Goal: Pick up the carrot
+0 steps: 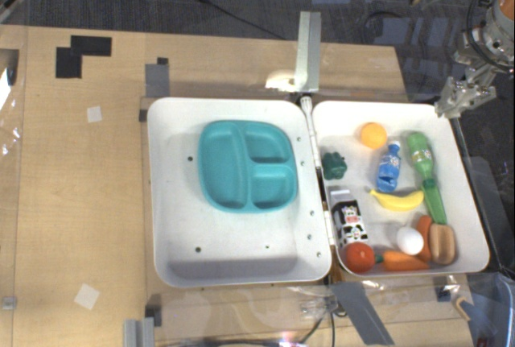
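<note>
The carrot (405, 261) is orange and lies flat along the front wall of the right bin (475, 208). It sits between a red tomato (359, 257) on its left and a brown hot dog bun (441, 243) on its right, with a white egg (410, 241) just behind it. My gripper (462, 98) hangs over the far right corner of that bin, well away from the carrot and above the bin's contents. Nothing is in it.
The right bin also holds an orange (372, 134), a blue bottle (389, 168), a green bottle (420, 152), a banana (398, 200), a dark green piece (334, 166) and a small carton (348, 221). A teal divided plate (248, 166) lies in the left bin (173, 200).
</note>
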Tool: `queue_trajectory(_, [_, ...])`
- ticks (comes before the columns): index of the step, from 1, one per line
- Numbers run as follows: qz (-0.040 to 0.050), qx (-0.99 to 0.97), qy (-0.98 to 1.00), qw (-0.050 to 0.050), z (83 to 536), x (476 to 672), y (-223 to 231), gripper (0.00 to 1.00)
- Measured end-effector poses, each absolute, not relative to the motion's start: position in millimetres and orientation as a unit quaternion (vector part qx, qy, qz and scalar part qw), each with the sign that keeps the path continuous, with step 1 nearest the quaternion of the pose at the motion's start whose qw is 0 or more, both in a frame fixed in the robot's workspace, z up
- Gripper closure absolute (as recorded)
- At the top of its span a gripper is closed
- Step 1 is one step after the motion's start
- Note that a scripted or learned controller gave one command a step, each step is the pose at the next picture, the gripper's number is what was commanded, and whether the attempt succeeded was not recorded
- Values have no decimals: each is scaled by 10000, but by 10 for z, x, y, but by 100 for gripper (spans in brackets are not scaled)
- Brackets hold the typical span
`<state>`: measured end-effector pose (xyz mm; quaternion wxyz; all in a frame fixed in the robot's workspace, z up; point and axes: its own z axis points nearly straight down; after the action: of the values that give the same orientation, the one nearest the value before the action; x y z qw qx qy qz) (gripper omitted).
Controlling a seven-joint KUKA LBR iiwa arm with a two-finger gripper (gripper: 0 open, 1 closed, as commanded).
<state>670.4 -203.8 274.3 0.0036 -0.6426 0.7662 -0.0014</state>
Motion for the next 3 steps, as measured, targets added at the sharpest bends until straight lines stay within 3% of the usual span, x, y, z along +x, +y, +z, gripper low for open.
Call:
queue_trajectory(1, [19,-7658,6430,19,1502,6690,-2028,100])
queue_trajectory(2, [-31,-7139,7002,62,1196,6725,-1100,100])
queue_trajectory(3, [-24,-6048,7964,42,1200,6560,-1552,100])
